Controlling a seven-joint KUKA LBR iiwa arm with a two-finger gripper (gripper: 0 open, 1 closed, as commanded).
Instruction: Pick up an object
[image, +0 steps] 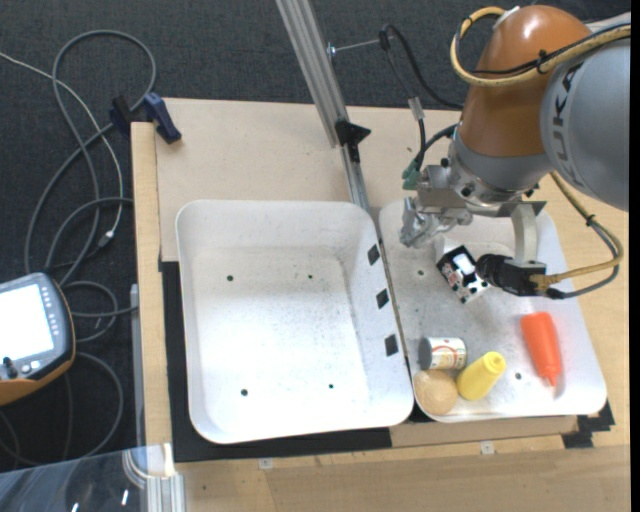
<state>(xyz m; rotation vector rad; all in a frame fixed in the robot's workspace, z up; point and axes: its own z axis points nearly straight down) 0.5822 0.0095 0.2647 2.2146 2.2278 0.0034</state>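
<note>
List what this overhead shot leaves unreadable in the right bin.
- Gripper: the wrist above hides its fingers, so their state is unclear.
- Black-and-white object: print too small to read.
- Small can: label too blurred to read.
- Right bin: its far part is covered by the arm.
- Tan round object: kind unclear.
</note>
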